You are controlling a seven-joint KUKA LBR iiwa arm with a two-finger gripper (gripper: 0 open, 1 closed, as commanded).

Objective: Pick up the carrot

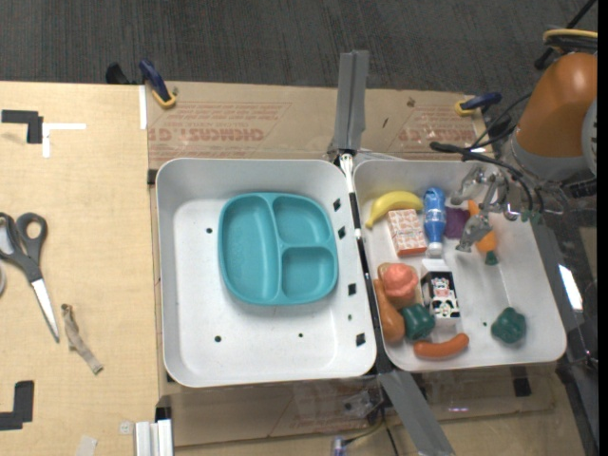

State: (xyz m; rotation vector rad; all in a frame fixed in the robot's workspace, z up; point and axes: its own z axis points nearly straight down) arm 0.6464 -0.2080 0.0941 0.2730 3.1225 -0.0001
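The carrot [487, 243] is a small orange piece with a green end, lying in the upper right part of the right bin [541, 283]. My gripper [474, 233] hangs low over the bin, just left of the carrot and close against it. From this angle the metal of the gripper partly covers the carrot's left side. Whether the carrot is touched or gripped does not show. The arm's orange band [560, 103] rises at the right, above the bin's far corner.
The right bin also holds a banana [393, 203], a blue bottle [434, 218], a pink box [408, 232], a purple piece [456, 221], a milk carton [440, 294], a sausage [442, 347], a long orange item [388, 316] and green pieces [508, 326]. The left bin has a teal divided plate [278, 248].
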